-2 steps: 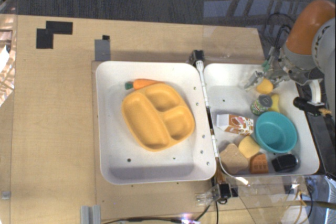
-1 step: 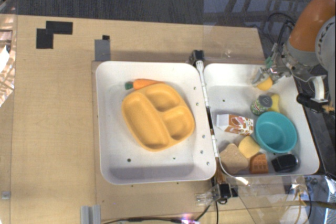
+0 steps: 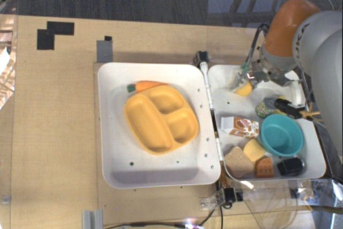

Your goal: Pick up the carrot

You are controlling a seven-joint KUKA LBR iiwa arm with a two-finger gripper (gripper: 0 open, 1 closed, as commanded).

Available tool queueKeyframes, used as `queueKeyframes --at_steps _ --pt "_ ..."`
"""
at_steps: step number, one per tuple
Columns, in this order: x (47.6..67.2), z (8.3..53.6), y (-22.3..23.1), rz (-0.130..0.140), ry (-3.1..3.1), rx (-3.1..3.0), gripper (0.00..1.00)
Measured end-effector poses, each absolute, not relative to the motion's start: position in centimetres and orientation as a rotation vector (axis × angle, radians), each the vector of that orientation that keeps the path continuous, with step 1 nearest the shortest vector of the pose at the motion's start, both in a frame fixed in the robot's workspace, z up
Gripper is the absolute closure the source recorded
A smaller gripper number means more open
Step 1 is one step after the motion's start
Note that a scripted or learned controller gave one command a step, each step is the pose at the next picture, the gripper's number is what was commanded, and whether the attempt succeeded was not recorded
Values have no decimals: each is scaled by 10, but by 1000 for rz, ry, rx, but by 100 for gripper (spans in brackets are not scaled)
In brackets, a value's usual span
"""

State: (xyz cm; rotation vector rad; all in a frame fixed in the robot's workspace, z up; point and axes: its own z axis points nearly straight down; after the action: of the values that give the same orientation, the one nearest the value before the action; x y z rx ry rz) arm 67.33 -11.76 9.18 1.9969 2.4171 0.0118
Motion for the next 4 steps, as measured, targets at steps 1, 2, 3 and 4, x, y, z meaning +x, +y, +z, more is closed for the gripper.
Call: queueKeyframes --at_steps 1,2,3,4 --pt "595 94 -151 12 2624 1685 100" --pt "506 97 -97 22 2647 1633 100" --pt "541 187 -24 13 2420 1994 100" --pt "506 184 50 6 2247 2197 100"
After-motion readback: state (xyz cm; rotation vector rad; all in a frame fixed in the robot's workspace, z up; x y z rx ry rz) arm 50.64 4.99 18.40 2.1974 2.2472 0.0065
